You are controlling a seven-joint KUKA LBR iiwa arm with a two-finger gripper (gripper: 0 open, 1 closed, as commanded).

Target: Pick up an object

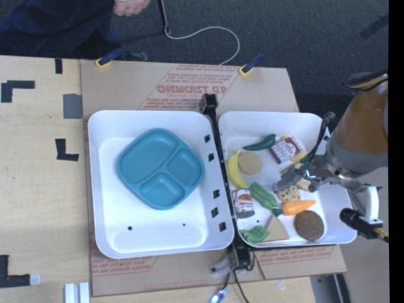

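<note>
Many toy foods [265, 194] around gripper [289, 180].

A pale wooden tabletop [38, 188] marked with black tape pieces is seen at nine o'clock. A brown cardboard sheet [189, 87] with red print is clamped at twelve o'clock. Dark grey carpet floor [303, 24] is crossed by a thin white cable [208, 33].

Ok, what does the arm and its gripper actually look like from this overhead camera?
The arm is a bulky rounded body, grey with a broad orange band above the wrist. A thin dark cable runs along its near side. The two-finger gripper at its end is a small dark grey metal assembly with angular parts, seen over the right-hand shallow white bin.
</note>
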